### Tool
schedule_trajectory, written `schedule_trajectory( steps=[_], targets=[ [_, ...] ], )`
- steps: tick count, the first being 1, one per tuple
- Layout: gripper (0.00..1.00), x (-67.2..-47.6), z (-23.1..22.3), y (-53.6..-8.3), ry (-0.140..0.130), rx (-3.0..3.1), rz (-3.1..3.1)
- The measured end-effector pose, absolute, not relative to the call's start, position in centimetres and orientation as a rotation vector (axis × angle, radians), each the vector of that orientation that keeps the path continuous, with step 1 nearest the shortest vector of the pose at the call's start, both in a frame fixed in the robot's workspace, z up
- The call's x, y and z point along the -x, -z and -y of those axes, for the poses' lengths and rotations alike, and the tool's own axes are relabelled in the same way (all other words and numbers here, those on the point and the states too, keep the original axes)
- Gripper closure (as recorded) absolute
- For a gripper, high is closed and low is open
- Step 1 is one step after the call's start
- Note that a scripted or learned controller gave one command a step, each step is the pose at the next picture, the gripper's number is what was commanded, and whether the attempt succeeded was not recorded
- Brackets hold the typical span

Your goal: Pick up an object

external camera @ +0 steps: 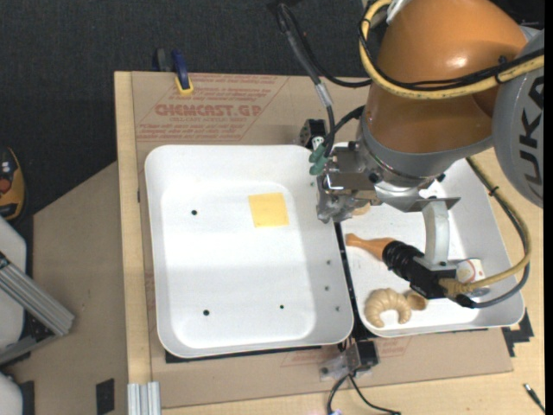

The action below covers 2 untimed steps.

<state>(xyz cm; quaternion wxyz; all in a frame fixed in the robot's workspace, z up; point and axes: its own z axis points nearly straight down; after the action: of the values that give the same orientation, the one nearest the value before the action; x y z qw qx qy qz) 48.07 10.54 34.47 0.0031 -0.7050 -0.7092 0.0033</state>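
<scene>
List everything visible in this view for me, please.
left-hand bin: one, white, on the board
right-hand bin: one, white, beside it
flat square: one, yellow, in the left-hand bin
croissant-shaped piece: one, beige, right-hand bin, near edge
tapered handle: one, tan, right-hand bin, partly hidden
board: one, brown with red lettering, under both bins
clamp: one, blue and yellow, board's far edge
arm: one, grey with orange band, over the right-hand bin
gripper: one, grey, above the bins' shared edge
</scene>
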Motion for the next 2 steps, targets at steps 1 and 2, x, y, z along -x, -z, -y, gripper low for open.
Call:
schedule_trajectory(
  steps=[1, 2],
  targets=[
    [1.00, -49.3, -12.4, -36.0, 0.005, 2.220, 2.225],
    [1.00, -47.9, -16.6, -37.8, 0.006, 2.216, 2.228]
  ],
)
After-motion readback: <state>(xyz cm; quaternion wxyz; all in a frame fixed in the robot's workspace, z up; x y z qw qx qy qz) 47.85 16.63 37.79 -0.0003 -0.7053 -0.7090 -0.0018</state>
